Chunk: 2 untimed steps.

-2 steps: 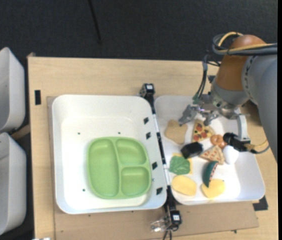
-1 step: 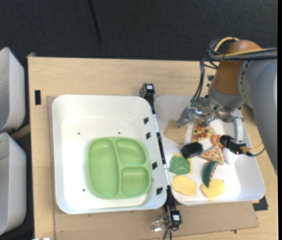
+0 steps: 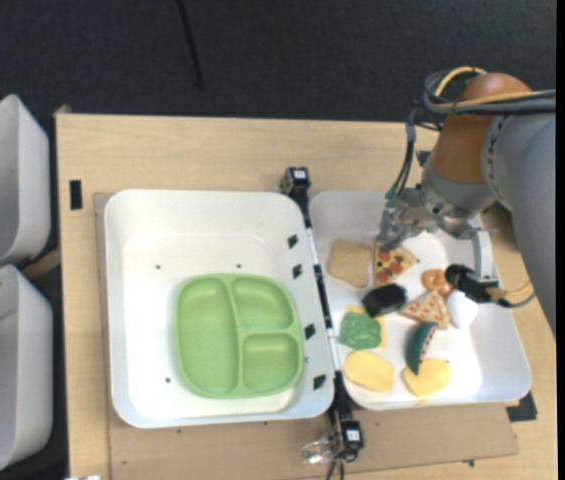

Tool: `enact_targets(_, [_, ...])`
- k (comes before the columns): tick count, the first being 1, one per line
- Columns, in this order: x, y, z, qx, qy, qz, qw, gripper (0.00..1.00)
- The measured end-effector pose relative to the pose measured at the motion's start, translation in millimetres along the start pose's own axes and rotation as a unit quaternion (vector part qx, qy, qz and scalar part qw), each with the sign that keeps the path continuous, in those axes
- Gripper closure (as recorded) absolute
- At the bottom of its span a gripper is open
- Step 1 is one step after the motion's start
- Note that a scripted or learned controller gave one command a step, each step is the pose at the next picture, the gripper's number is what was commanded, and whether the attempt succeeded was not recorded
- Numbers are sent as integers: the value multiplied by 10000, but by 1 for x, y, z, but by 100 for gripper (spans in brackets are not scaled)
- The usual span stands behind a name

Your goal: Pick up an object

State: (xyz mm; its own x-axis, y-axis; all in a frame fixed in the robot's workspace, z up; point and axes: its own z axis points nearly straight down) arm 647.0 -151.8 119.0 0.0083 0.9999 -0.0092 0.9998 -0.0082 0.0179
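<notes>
My gripper (image 3: 391, 234) hangs low over the back part of the right bin (image 3: 502, 363), just above a toy pizza slice (image 3: 394, 263). A tan bread slice (image 3: 348, 261) lies to the left of the gripper. In front of the pizza slice are a black piece (image 3: 384, 298), a second pizza slice (image 3: 426, 310), a small orange piece (image 3: 436, 280) and a white piece (image 3: 462, 311). Nearer the front lie a green leafy piece (image 3: 360, 330), a yellow lemon-like piece (image 3: 369, 371) and a dark green and yellow piece (image 3: 425, 356). I see nothing between the gripper and the bin floor but the toys.
The left bin (image 3: 142, 238) holds a green divided plate (image 3: 237, 333). The divider wall (image 3: 314, 268) between the bins runs close to the bread slice. The arm's orange band (image 3: 482, 103) and grey body stand over the right bin's back right corner.
</notes>
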Motion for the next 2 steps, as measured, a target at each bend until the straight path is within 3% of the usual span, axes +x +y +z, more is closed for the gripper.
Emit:
enact_targets(1, [2, 9, -60, 67, 40, -50, 10000, 100])
enact_targets(2, [-3, 3, -120, 65, 36, -38, 10000, 100])
